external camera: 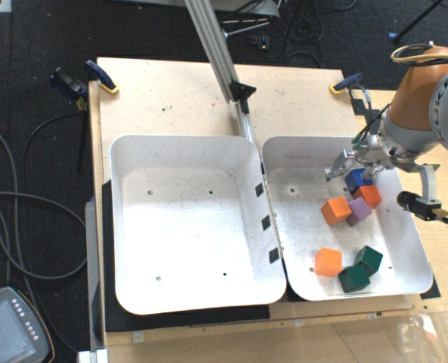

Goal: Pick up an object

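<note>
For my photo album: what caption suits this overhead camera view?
Robot gripper reaching over a blue block among colored blocks in the right bin.

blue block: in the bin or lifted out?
Cannot tell. The blue block sits right under the tool, over the right bin; contact with the floor isn't visible.

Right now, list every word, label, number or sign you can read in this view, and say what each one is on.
No legible text anywhere.
Handheld device at the lower left: its screen and buttons are too small and blurred to read.
Black marks along the rim between the two bins: plain patches, no lettering.
Blocks in the right bin: plain coloured faces.
</note>
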Motion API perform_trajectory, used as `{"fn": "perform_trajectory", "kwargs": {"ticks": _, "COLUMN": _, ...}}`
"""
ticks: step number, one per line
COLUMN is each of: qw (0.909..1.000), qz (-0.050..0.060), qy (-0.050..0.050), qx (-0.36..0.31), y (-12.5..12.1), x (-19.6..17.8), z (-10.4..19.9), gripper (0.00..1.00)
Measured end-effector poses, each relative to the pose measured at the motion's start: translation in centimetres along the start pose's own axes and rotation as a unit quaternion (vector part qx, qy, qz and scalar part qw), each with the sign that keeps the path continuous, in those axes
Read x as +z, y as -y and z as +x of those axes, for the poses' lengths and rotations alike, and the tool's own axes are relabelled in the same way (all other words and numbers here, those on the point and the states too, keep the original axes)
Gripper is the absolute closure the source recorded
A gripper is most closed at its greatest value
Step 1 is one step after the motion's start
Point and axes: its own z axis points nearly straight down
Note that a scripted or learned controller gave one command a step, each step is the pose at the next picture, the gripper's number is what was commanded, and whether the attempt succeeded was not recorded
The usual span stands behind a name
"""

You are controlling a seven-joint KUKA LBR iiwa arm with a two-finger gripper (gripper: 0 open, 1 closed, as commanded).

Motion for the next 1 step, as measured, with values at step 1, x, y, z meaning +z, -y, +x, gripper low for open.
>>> {"fn": "perform_trajectory", "kwargs": {"ticks": 1, "qw": 1.0000, "qz": 0.000, "qy": 0.001, "qx": -0.001, "y": -0.04, "x": -0.83, "z": 0.00, "gripper": 1.00}}
